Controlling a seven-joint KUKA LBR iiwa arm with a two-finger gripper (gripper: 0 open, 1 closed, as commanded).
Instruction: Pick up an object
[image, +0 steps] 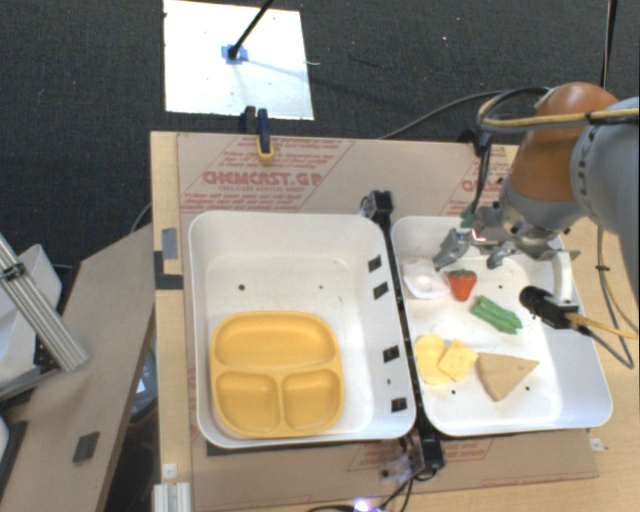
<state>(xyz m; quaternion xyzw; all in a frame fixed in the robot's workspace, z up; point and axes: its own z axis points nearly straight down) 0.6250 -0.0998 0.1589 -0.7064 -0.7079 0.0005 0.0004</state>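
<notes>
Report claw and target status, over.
Claw open, nothing held, above right bin. Red piece nearest, not gripped. White piece and green piece crowd it either side.

Left bin (290, 265): the far half is bare floor, open from above. The yellow divided tray (278, 372) takes up the near half, with a thin strip free along the right wall. Right bin (572, 385): crowded. The claw (472, 252), fingers spread, hangs over the far part. The white piece (425, 284), red piece (462, 286) and green piece (497, 314) sit close under it. Near part: round yellow piece (429, 357) touching square yellow piece (461, 358), tan wedge (506, 375) just beside. The near-right corner is free.
</notes>
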